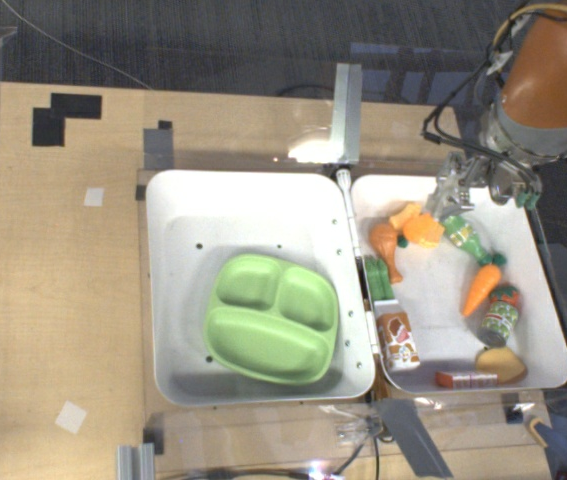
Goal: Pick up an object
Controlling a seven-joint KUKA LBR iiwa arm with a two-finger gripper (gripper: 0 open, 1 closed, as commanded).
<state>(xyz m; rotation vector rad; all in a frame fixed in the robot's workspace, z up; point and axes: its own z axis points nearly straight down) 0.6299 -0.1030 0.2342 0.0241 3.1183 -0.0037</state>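
Orange toy fruit (423,229), rounded, glossy

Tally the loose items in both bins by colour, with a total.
Green: 3 - tray, block, bottle
Orange: 3 - carrot, fruit, piece
Red/brown: 3 - carton, jar, bar
Tan: 1 - bread
Total: 10

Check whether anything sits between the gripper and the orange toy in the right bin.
Nothing visible does. The gripper hangs at the right bin's far end, just above the orange toy; a green bottle lies close beside, not between.
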